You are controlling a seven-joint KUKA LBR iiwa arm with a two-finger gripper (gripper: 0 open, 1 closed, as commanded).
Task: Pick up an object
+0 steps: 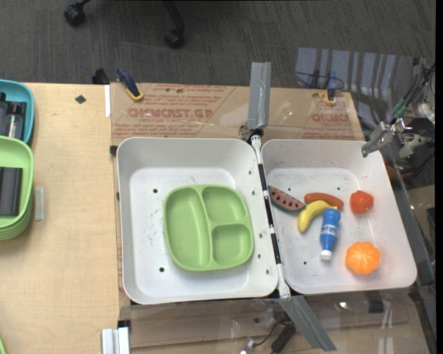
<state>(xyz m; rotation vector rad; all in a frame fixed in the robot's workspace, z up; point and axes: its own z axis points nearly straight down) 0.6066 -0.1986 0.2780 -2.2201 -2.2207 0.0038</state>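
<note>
The claw (370, 143) is hovering at the far right corner of the right bin (387, 276); how wide it is, I cannot tell. Below it, inside that bin, a tomato (360, 202), an orange (363, 258), a bottle (329, 234) and a banana (311, 214) are lying.

Robotics lab: white bins (131, 207) clamped on cardboard-covered bench (55, 276), office chair casters (76, 12) on grey carpet.

Green divided plate (209, 227): smooth matt plastic | white bins (138, 207): glossy plastic, lightly scuffed | table (59, 269): pale wood grain, matt | orange (363, 258): dimpled skin | blue bottle (330, 230): shiny plastic
</note>
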